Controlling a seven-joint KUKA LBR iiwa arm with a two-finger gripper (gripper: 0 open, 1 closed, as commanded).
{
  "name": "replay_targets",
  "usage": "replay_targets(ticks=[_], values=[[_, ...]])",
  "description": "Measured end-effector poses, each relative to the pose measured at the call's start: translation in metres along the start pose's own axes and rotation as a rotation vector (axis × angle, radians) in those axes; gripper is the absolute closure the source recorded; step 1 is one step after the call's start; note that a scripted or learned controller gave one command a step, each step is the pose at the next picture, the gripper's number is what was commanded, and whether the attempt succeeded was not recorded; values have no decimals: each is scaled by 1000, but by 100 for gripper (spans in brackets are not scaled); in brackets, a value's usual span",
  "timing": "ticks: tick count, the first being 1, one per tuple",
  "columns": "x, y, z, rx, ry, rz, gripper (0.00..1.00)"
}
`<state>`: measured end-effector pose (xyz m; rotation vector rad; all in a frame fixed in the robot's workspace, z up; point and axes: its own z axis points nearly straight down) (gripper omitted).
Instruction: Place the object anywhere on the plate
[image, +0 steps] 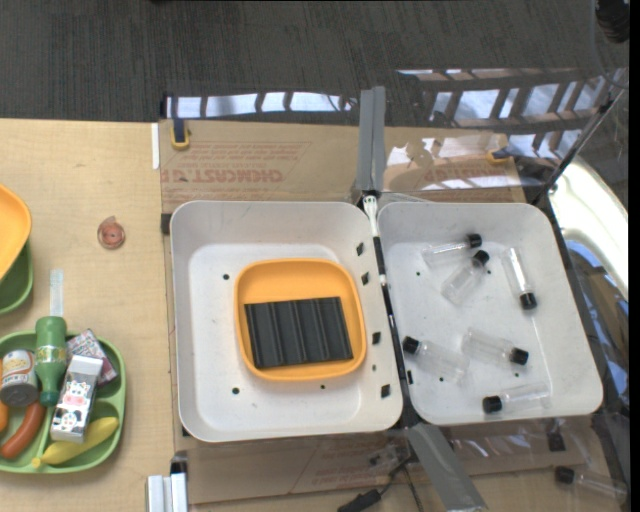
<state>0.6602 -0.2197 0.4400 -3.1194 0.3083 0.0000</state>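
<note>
An orange square plate (300, 278) with a dark ribbed insert (300, 332) lies in the left white bin (200, 330). The right white bin (560, 300) holds several clear plastic vials with black caps, among them one near the back (452, 247), one at the right (521, 279), one at the middle right (495, 348) and one at the front (512, 400). They lie flat and apart from each other.
On the wooden bench to the left stands a green tray (100, 440) with toy food and a green bottle (50, 355). An orange and green dish (10, 255) sits at the far left edge. A small pink disc (111, 233) lies on the bench. Cardboard (260, 165) lies behind the bins.
</note>
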Motion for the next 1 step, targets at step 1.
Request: replay_targets(ticks=[1], values=[[-2, 0, -1, 0, 3, -1, 0]])
